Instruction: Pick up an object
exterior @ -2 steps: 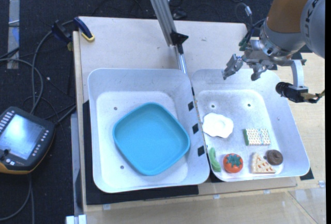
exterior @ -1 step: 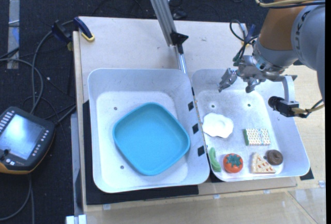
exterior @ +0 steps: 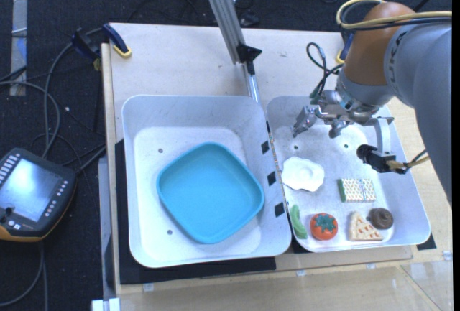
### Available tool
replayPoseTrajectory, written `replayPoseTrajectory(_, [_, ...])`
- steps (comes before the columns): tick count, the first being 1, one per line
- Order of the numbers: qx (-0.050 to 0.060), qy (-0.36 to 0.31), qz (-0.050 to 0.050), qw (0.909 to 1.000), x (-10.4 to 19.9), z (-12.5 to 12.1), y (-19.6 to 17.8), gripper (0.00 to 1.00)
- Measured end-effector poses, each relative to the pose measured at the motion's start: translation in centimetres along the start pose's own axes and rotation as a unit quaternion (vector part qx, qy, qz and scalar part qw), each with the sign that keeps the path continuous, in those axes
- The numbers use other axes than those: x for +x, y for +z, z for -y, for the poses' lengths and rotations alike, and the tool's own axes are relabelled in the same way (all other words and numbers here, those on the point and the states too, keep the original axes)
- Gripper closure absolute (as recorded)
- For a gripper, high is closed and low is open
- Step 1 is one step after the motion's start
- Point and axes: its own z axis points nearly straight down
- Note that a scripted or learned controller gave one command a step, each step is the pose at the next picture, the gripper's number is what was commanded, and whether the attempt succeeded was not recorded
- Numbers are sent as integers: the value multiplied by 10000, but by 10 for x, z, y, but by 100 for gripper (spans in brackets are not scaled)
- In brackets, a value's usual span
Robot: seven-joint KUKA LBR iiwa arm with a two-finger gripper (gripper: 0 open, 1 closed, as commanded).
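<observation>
Currently approach step, nothing grasped. Gripper (exterior: 316,123) hovers over upper part of right bin (exterior: 402,180), fingers spread wide, nothing between them. Candidates lie below: white egg-like piece (exterior: 302,174) nearest; tomato (exterior: 324,225), pizza slice (exterior: 364,229), doughnut (exterior: 379,217), green-dotted block (exterior: 357,189) along front. Blue plate (exterior: 210,191) in left bin (exterior: 144,115). Next, by my judgement: shift over chosen piece, descend, close.

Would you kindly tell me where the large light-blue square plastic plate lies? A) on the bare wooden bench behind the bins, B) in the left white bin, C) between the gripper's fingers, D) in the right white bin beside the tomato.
B: the large light-blue square plastic plate rests flat inside the left white bin, apart from the small items in the right white bin.
</observation>
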Motion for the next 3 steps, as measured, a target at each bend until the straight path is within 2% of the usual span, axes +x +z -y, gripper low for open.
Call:
replayPoseTrajectory(1, [-8,0,1,10000,0,1,38,0])
replayPoseTrajectory(2, [-30,0,5,10000,0,-1,25,100])
replayPoseTrajectory(3, [-47,2,6,10000,-2,7,-23,100])
